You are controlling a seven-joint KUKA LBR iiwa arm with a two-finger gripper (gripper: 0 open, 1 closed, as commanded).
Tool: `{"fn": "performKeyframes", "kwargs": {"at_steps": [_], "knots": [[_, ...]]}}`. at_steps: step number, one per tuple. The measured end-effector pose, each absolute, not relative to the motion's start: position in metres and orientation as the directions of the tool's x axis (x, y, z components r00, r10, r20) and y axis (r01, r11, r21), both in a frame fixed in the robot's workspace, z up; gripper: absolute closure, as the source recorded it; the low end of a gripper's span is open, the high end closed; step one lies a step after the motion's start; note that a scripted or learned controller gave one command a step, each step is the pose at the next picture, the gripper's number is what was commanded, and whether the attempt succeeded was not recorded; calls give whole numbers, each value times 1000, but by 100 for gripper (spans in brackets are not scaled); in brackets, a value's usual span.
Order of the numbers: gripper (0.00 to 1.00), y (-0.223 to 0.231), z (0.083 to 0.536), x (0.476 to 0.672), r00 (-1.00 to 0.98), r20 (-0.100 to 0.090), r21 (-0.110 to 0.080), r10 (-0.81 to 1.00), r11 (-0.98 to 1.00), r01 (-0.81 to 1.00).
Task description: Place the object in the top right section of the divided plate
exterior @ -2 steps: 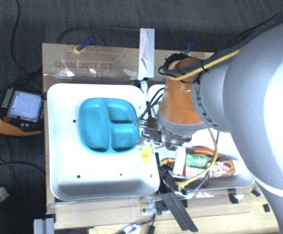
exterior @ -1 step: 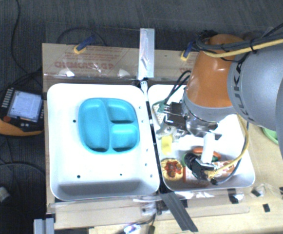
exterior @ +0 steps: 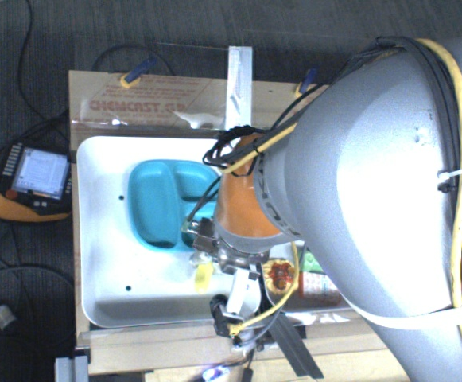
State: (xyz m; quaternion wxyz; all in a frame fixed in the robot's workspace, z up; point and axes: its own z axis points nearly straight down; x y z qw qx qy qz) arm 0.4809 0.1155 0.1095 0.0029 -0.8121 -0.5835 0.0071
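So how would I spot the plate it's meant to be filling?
Find the left white bin on the bench. The plate lies flat inside it, toward its far right part, partly under the grey arm. It is the one bright blue thing there, with raised ridges splitting it into sections.

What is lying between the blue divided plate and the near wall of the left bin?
In the camera view, a small yellow object lies on the white floor between the blue divided plate and the left bin near wall, beside the arm's wrist.
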Motion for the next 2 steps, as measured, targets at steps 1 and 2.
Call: {"fn": "performKeyframes", "kwargs": {"at_steps": [1, 2], "knots": [[100, 80, 179, 489, 284, -8, -10, 959, -284, 959], [0, 80, 179, 489, 284, -8, -10, 959, -284, 959]]}}
